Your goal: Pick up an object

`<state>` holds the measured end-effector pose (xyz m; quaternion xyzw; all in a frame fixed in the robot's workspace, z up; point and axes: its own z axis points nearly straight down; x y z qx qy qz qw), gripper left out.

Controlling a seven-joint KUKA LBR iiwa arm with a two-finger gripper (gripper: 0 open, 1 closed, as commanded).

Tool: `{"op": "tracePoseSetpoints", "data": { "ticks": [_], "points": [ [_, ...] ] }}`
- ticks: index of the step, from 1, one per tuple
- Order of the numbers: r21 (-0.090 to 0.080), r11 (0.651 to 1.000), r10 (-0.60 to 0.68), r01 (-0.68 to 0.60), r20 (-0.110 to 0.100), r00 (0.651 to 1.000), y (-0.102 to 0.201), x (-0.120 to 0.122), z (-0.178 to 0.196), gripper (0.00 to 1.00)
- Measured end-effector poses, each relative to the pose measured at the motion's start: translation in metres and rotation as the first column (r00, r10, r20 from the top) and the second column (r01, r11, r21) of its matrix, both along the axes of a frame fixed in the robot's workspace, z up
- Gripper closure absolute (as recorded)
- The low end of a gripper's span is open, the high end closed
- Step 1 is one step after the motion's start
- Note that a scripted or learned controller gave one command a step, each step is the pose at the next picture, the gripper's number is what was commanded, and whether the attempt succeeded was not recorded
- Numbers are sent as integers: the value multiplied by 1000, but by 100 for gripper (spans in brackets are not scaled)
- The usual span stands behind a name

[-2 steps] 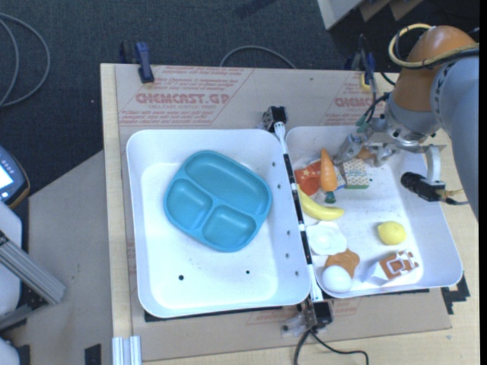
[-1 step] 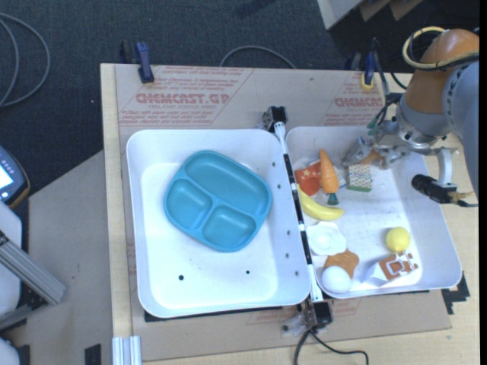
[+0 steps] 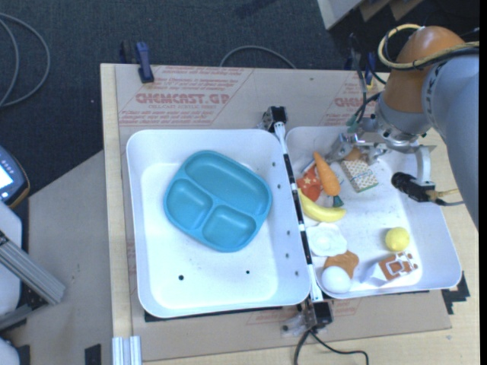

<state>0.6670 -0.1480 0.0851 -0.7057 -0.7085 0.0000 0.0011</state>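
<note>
At the near edge of the right bin [image 3: 449, 268] sit a white egg [image 3: 335, 279] touching a brown piece of toy food [image 3: 345, 262], and a small orange-and-white block [image 3: 397, 266] whose markings are too small to read. Just beyond lie a flat white fried-egg piece [image 3: 328, 242] and a yellow lemon [image 3: 396, 239]. Farther in, by the bin's left wall, a banana [image 3: 320, 211] lies under a carrot [image 3: 327, 174] and a red item [image 3: 309, 182], mostly covered and hard to name. A checkered cracker-like square [image 3: 359, 175] lies just right of the carrot.

In the left bin [image 3: 144, 226] a blue divided plate [image 3: 218, 199] rests a little toward the far side.

At the right bin's far edge the hand [image 3: 358, 147] hangs low, just above the square; whether its fingers are open or closed cannot be told, and nothing is visibly held. The grey arm [image 3: 449, 90], cut off at the right frame edge, bends down over the far right corner, its orange band [image 3: 415, 59] uppermost.
</note>
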Motion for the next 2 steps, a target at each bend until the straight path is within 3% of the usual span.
{"op": "tracePoseSetpoints", "data": {
  "ticks": [1, 2],
  "points": [
    [1, 1000, -6, 6, -4, 1000, -28, -2, -1, 0],
    [18, 1000, -4, 4, -19, 1000, -45, -3, -2, 0]
  ]
}}
